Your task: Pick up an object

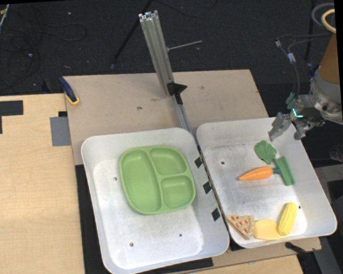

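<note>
Nearest the camera, at the right bin's point(316, 169) six o'clock rim, lie a waffle slice point(241, 223), a yellow lump point(263, 229) and corn point(287, 218). Farther in, the carrot point(257, 173) lies with its long axis three-to-nine, leafy end toward three. My pincer point(287, 125) hangs farthest, prongs apart and empty; the carrot sits at its seven o'clock, near.

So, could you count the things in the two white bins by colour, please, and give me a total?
Green: 2, the divided plate in the left bin and the leafy toy vegetable in the right bin
Orange: 1, the carrot
Yellow: 2, the corn cob and the pale round piece
Orange-brown: 1, the pizza slice
Total: 6
</note>
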Robot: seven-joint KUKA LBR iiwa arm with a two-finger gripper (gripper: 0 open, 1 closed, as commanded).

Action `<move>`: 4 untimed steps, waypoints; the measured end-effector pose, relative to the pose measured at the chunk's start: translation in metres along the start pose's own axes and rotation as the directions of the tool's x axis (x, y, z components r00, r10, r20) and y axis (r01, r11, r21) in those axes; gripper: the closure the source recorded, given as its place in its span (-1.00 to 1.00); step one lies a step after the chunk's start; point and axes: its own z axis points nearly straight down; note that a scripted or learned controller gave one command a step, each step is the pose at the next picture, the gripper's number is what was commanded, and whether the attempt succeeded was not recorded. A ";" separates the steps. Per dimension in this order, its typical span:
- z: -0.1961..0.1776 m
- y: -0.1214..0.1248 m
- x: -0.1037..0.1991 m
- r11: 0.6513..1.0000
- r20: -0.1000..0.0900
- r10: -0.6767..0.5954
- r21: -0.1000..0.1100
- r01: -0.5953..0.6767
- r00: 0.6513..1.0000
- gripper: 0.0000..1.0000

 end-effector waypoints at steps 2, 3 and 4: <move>0.056 0.009 0.004 1.000 -0.001 -0.002 0.004 0.002 1.000 -1.00; 0.118 0.010 -0.002 1.000 -0.001 0.001 0.006 -0.001 1.000 -1.00; 0.181 0.007 -0.003 1.000 0.000 0.001 0.000 -0.001 1.000 -1.00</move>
